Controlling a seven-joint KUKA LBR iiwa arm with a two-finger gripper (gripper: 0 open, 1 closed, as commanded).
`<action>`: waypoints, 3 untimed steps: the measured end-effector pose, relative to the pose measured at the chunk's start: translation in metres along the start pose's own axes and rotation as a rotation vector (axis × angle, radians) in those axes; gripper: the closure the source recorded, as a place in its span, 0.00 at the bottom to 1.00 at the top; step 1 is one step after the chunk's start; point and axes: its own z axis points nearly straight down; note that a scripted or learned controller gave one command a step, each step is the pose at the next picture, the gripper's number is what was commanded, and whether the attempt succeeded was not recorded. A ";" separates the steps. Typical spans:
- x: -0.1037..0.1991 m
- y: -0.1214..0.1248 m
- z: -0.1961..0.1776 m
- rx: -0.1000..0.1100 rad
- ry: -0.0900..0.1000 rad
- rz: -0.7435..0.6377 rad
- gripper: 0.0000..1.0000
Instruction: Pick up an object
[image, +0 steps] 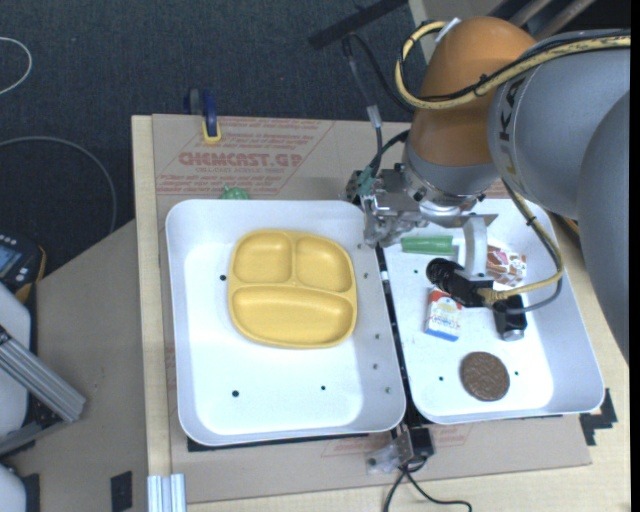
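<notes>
Right at the near edge, a small black plug (415, 441) with a cable sits at the seam between the two white bins, the left bin (190, 330) and the right bin (570, 370). Just behind it, in the near part of the right bin, one brown round disc (485, 376) lies flat and in full view.

Now the hard-to-see stuff. The arm (560, 110) covers the far right corner of the right bin. The gripper (410, 222) hangs over that bin's far left corner, close to the rim shared with the left bin. From this angle it's a tangle of metal and wires, so there's no telling whether it's open or closed, or whether it has hold of anything. A green stick (432, 243) pokes out from under it, partly covered. A red and white packet (506, 265) further right is partly hidden by the robot's hardware too.

The right bin has one disc, one green stick, one red and white packet and one small blue and white packet (443, 315). The left bin has one yellow plate (293, 288) with three compartments. One blue clamp (209, 112) sits at the far edge of the board (160, 180).

The green stick is the closest thing to the gripper, just beside it on the right. The blue and white packet lies a bit nearer, and the disc is well apart from the gripper. The plate is off to the left, across the rim.
</notes>
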 end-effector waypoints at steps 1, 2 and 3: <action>0.090 -0.003 -0.020 -0.001 -0.002 0.000 1.00; 0.153 -0.041 -0.087 -0.003 0.003 -0.001 1.00; 0.092 -0.093 -0.093 0.008 -0.004 0.013 1.00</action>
